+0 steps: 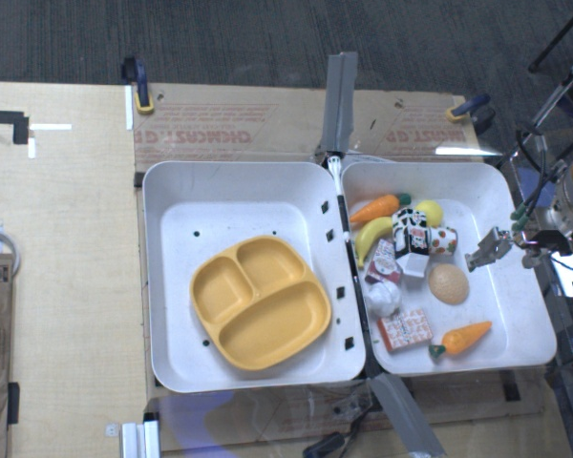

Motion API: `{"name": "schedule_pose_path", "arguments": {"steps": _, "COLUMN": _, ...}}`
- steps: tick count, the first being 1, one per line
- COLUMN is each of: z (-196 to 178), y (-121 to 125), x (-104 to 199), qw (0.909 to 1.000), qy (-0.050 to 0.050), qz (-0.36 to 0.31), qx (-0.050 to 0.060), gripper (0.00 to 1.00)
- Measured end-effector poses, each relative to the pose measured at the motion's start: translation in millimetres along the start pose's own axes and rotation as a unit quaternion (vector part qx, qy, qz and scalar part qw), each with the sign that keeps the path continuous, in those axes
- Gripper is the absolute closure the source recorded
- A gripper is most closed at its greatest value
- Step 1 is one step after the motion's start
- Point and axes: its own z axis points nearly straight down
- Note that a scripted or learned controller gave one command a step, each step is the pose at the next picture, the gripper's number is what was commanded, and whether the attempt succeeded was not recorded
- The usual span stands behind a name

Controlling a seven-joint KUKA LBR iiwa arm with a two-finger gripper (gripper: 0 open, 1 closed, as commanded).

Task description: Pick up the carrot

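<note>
Here you have two white bins side by side: the left bin [172, 256] carries a yellow divided plate [261, 301], and the right bin [520, 284] holds the clutter you must work in. The arm [554, 227] comes in over the right bin's far-right rim, and its gripper [485, 249] hangs inside the bin, just right of a tan round item [449, 284]; nothing sits between its fingers, and how far they are parted you cannot tell from this view. There are two carrot-like things: one carrot [374, 208] lies at the top of the pile, touching a yellow banana [365, 239], and a second carrot [463, 338] lies near the front wall, just right of a small red box [405, 329], apart from the heap. A black-and-white carton [412, 230] and a lemon [430, 214] crowd the upper one. You are in the approach step, with no grasp made. The front carrot looks the easier target; your next move calls for shifting toward it, aligning the fingers across its width, and descending.
</note>
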Motion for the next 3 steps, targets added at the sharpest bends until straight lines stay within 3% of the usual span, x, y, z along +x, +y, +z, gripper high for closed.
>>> {"name": "schedule_pose_path", "arguments": {"steps": 1, "z": -68.1, "y": -5.0, "x": 45.5, "qw": 1.0000, "qy": -0.001, "qz": 0.004, "qx": -0.001, "gripper": 0.00}}
{"name": "schedule_pose_path", "arguments": {"steps": 2, "z": -66.4, "y": -7.4, "x": 123.5, "qw": 0.9962, "qy": -0.001, "qz": 0.088, "qx": 0.000, "gripper": 0.00}}
{"name": "schedule_pose_path", "arguments": {"steps": 3, "z": -118.0, "y": -7.9, "x": 165.7, "qw": 0.9625, "qy": -0.001, "qz": 0.271, "qx": 0.000, "gripper": 0.00}}
